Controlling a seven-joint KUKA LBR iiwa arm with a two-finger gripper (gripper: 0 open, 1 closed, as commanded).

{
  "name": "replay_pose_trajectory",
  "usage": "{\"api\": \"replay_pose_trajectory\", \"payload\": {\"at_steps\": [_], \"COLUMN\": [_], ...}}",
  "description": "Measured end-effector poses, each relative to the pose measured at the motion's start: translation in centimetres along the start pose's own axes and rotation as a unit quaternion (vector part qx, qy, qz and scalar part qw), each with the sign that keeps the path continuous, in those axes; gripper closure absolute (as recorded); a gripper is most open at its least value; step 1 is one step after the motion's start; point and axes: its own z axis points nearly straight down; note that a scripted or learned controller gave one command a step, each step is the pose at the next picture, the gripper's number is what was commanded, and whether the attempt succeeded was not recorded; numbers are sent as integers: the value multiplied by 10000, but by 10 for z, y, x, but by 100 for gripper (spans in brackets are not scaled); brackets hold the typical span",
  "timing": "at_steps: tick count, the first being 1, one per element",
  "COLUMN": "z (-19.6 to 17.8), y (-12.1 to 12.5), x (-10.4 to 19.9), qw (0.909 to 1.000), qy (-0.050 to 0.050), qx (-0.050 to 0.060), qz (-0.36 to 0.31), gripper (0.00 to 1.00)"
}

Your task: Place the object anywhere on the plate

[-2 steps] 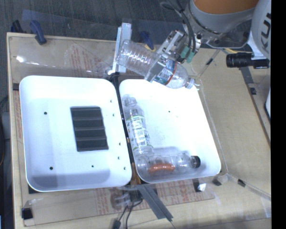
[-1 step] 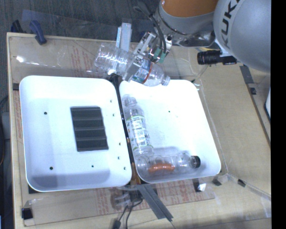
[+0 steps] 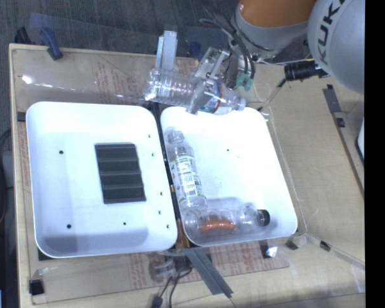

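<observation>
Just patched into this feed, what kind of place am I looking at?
Most likely a robotics lab test bench: a grey KUKA-branded arm reaches over two shallow white plastic bins on a taped board, one holding clear plastic bottles, the other a black ridged rectangular plate.

White shallow plastic bins [image 3: 256,146], a dark grey ribbed rectangular plate [image 3: 120,172], clear plastic bottles [image 3: 185,172], one black-capped [image 3: 228,219], orange showing inside; tan desk [image 3: 321,172].
</observation>
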Motion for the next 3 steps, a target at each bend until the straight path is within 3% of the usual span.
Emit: {"api": "replay_pose_trajectory", "payload": {"at_steps": [2, 3], "z": [-22, -7], "y": [1, 37], "x": [-1, 1], "qw": [10000, 9977], "qy": [-29, -6], "qx": [-1, -2], "qz": [-29, -678], "gripper": [100, 100]}}
